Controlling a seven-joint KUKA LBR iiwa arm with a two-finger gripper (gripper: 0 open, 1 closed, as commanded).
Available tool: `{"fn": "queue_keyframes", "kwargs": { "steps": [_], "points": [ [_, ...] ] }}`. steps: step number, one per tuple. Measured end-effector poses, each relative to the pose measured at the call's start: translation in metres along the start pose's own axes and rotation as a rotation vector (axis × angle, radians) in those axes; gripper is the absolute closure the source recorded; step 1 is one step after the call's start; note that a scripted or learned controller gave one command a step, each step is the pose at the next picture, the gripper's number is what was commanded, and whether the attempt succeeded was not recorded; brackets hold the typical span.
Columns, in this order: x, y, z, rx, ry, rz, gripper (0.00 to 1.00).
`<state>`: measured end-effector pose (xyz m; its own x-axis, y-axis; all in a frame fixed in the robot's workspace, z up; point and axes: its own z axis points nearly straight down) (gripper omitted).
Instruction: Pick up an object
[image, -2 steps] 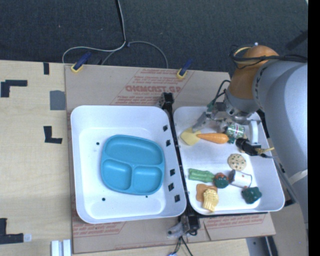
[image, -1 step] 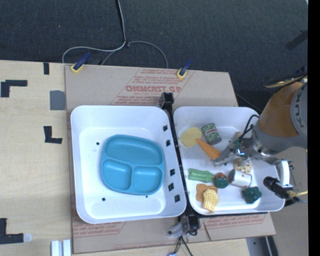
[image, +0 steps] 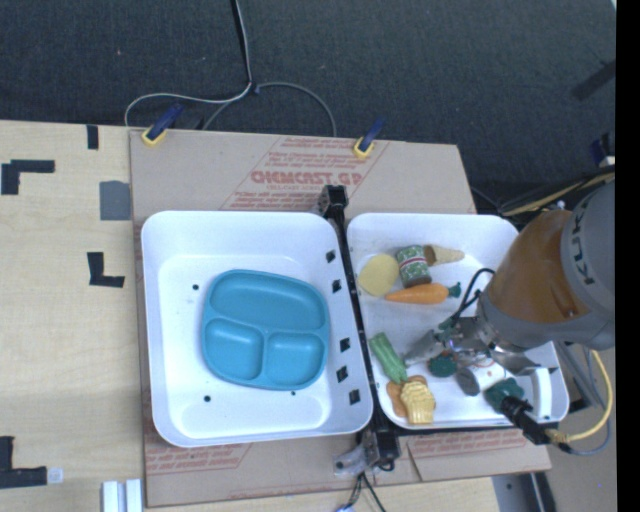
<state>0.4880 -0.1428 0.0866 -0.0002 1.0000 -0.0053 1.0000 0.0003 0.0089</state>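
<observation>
Single fixed camera, mounted above the counter (image: 60, 300), looks down at a slant. Mid-range framing: both white bins (image: 165, 330) fit side by side, dark floor at the far edge. Arm (image: 550, 280) enters from the right.

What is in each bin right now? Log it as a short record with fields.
left bin: blue divided plate
right bin: toy carrot, small can, pale yellow round piece, green pod, yellow corn
gripper: low inside the right bin, right of the green pod
arm: reaches in over the right bin's right side
bins: side by side on a cardboard sheet
</observation>
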Motion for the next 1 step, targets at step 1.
{"fn": "queue_keyframes", "kwargs": {
  "steps": [1],
  "points": [
    [-0.0023,0.0015,-0.0109,-0.001,-0.002,0.002,1.00]
  ]
}}
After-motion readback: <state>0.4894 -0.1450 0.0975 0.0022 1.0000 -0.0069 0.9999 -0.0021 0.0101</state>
